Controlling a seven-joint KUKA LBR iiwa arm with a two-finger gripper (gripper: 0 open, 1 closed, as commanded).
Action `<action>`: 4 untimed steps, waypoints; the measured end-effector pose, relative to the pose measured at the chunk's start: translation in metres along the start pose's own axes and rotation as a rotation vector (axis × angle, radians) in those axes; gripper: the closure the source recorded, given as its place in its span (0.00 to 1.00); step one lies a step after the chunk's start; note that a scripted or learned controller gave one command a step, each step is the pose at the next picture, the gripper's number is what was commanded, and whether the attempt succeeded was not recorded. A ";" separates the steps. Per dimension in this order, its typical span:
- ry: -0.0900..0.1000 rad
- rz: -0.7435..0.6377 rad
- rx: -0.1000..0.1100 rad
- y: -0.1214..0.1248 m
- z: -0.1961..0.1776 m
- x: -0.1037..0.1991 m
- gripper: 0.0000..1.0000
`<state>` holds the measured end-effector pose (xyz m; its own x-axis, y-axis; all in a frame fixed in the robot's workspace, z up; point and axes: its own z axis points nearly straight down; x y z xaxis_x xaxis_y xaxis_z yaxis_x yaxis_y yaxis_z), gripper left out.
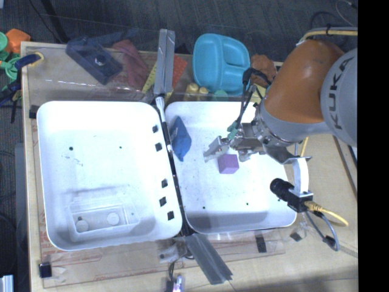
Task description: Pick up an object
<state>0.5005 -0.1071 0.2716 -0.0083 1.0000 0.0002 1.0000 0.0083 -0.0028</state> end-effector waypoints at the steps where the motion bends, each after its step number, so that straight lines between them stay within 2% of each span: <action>1: -0.001 0.164 -0.001 0.034 0.030 -0.050 0.00; 2: 0.000 0.160 0.003 0.065 0.102 -0.090 0.00; 3: -0.001 0.100 -0.001 0.087 0.179 -0.097 0.00; 4: 0.001 -0.073 0.001 0.061 0.180 -0.088 0.00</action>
<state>0.5617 -0.1947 0.0916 -0.0809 0.9967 0.0016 0.9967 0.0809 -0.0034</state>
